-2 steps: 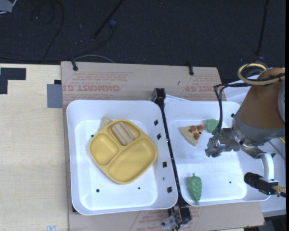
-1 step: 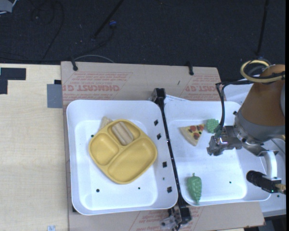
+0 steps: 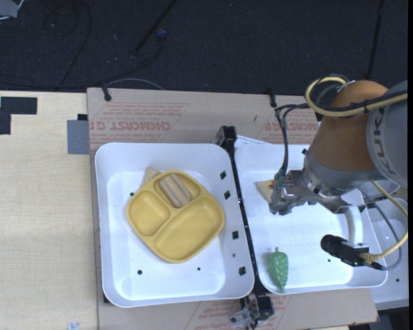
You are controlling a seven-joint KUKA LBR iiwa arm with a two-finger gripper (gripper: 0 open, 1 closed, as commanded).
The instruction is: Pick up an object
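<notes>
My gripper [image 3: 283,199] is low in the right bin [image 3: 310,280], near its left wall. A pale tan wedge-shaped thing [image 3: 265,189] lies right beside the gripper's left side, partly hidden by it. A green pepper-like object [image 3: 278,269] rests near the front of the right bin, well below the gripper. In the left bin [image 3: 117,184] sits a yellow divided plate [image 3: 186,229], with a tan ridged piece [image 3: 174,188] in its upper compartment.
A black divider [image 3: 235,205] runs between the two bins. The arm's orange band and grey body cover the right bin's back right part. Cardboard lies under both bins, with a wooden bench top to the left.
</notes>
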